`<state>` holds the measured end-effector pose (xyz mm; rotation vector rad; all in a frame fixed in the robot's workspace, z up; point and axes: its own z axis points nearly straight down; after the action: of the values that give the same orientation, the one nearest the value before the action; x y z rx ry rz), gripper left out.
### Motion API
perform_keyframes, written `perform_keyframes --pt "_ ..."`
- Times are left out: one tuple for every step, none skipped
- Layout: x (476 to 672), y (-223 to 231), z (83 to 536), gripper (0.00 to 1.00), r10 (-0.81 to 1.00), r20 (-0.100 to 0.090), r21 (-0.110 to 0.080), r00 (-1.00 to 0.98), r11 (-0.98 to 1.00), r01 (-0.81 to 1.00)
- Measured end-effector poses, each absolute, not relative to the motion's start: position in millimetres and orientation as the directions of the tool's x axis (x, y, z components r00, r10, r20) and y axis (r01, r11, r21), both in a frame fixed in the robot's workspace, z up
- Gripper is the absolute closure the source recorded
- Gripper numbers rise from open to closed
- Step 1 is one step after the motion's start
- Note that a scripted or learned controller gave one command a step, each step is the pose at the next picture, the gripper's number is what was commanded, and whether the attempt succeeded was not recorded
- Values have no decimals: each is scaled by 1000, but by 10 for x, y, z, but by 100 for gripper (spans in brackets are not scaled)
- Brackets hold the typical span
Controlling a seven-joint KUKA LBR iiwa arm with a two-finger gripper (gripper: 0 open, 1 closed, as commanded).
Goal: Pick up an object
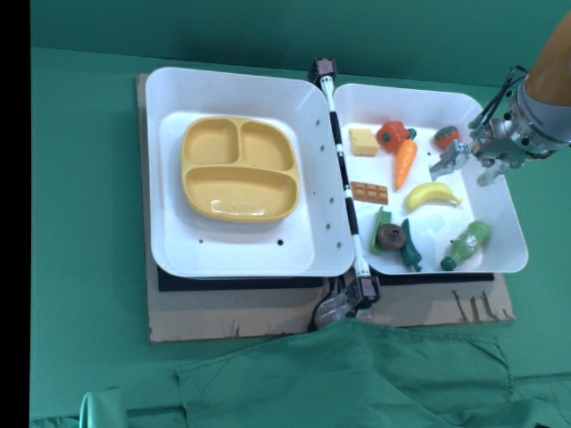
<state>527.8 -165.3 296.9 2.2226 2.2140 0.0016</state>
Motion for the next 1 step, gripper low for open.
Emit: perform_keyframes --pt "5285 -1666 3094 100 1000 -5 10 7 -7 1000"
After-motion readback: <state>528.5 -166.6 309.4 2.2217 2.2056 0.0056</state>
